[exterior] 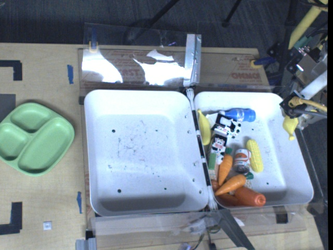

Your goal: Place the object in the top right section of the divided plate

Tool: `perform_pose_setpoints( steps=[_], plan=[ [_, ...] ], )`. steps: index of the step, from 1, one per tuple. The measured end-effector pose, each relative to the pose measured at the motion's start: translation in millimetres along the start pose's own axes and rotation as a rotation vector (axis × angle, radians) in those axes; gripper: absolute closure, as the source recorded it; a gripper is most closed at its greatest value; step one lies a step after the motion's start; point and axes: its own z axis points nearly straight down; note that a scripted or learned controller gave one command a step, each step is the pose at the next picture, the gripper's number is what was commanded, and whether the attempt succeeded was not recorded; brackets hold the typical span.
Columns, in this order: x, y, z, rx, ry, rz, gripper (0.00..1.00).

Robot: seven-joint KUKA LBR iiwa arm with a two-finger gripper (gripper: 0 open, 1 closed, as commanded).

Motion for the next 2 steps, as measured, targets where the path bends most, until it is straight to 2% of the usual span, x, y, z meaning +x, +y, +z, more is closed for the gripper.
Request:
perform_pose_setpoints(
  steps=[1, 2],
  plan=[
    [44, -18, 42, 0.001, 0.001, 0.293, 1.0],
    [138, -98, 8, -0.002, 0.003, 0.31, 1.0]
  ],
)
